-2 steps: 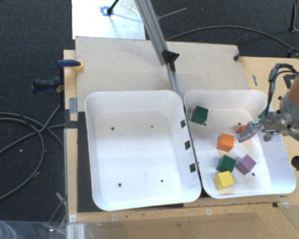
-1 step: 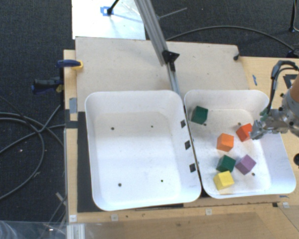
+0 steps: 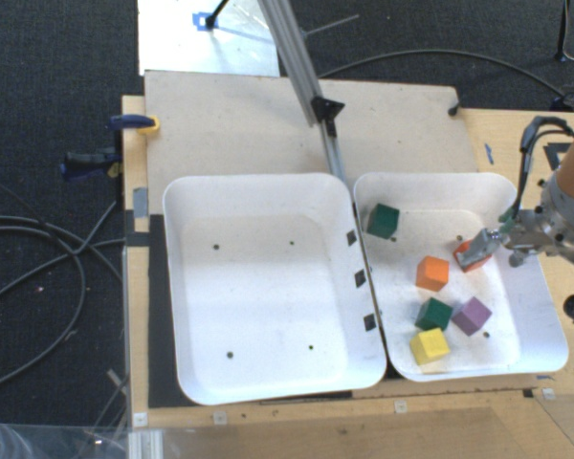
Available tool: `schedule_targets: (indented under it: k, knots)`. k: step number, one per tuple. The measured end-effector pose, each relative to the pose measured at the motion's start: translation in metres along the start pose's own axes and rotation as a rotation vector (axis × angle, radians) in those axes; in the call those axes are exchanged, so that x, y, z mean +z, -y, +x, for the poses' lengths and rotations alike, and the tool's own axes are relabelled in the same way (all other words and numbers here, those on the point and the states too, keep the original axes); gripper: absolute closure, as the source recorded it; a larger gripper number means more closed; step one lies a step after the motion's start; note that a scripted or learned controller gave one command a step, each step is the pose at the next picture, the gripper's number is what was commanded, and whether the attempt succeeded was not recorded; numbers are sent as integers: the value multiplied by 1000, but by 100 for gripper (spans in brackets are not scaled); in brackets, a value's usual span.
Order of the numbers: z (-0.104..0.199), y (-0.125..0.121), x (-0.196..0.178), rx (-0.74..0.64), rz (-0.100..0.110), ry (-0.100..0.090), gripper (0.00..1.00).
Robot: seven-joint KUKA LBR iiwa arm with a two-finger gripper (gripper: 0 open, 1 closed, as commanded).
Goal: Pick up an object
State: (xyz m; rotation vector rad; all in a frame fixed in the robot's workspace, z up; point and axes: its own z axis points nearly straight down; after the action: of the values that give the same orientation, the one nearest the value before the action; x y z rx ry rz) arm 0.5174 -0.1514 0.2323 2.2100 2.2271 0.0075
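The arm (image 3: pixel 569 194) runs off the right edge; the gripper (image 3: pixel 488 245) partly covers a red block (image 3: pixel 470 255).

Right bin (image 3: pixel 545 352) holds five cubes: dark green cube (image 3: pixel 384 221) near its back-left corner, orange cube (image 3: pixel 432 273) mid-bin, green cube (image 3: pixel 433 314) and purple cube (image 3: pixel 473 315) toward the front, yellow cube (image 3: pixel 429 345) at the front edge. Gripper (image 3: pixel 480 248) reaches over the right edge, red block (image 3: pixel 472 255) at its tip.
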Motion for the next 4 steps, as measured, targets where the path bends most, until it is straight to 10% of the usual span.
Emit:
schedule_targets:
  k: [1,2,3,4]
  knots:
    - [11,-11,146,5,8,0,0]
    - [-2,-94,141,0,-3,3,0]
    - [31,-52,143,3,8,-1,0]
    - [30,-54,132,1,4,1,100]
